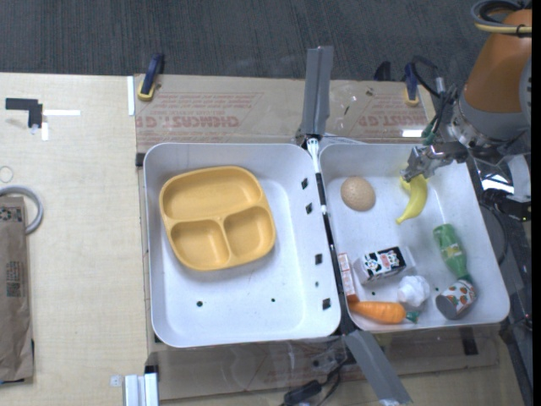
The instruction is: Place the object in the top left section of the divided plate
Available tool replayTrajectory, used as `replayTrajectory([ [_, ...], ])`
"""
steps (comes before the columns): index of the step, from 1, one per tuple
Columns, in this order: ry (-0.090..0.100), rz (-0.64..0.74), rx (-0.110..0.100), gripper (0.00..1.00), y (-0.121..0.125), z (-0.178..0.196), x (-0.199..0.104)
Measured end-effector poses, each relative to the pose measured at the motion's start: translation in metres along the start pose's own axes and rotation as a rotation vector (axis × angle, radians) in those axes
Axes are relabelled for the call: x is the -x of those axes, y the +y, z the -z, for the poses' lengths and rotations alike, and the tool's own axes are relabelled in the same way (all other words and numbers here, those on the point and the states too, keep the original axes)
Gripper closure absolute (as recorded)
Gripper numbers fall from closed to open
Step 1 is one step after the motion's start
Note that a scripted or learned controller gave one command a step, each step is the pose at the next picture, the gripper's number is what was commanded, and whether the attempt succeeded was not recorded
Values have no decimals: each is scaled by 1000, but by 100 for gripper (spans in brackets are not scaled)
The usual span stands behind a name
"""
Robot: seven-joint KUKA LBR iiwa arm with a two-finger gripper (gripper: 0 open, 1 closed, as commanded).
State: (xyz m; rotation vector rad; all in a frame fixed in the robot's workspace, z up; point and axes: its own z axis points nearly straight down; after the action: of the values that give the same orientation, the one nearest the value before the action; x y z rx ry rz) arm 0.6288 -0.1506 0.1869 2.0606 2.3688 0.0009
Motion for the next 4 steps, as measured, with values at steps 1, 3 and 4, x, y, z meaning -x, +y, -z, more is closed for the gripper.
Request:
replayTrajectory([
  [1,0,0,0,0,0,0,0],
  [3,-1,-348,-2,0,-20,-95,36],
  [4,1,-171,-3,0,-60,-95,-18],
])
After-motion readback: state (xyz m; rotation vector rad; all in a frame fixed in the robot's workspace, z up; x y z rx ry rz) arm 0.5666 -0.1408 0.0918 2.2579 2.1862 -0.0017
